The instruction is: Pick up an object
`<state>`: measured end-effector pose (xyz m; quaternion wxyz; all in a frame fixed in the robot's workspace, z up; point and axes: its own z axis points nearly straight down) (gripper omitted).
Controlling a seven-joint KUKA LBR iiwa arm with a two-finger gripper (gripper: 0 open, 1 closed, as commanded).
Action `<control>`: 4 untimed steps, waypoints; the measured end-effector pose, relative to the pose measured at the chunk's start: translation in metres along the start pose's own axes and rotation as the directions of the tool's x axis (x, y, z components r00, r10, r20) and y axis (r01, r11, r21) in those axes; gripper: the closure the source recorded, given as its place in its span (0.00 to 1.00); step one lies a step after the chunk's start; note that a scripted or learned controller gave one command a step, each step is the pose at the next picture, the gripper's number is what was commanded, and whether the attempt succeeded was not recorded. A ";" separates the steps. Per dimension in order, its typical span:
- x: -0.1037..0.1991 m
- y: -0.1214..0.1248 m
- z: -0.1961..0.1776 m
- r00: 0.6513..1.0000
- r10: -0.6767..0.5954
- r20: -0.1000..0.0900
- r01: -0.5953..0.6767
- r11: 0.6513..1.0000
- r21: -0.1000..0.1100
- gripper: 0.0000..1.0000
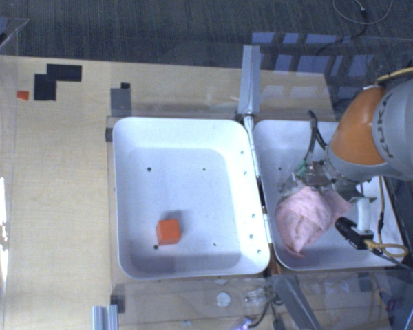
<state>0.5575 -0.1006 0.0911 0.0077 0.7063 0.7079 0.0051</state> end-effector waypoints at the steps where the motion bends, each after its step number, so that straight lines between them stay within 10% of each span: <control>1: -0.002 0.036 0.001 1.000 -0.030 -0.001 0.030 1.000 0.002 0.00; 2: -0.002 0.040 -0.012 0.999 -0.036 0.004 0.036 0.999 -0.009 1.00; 3: 0.024 0.081 -0.094 0.975 -0.220 -0.004 0.220 0.975 0.007 1.00; 4: 0.047 0.113 -0.093 0.962 -0.272 -0.005 0.272 0.962 0.009 1.00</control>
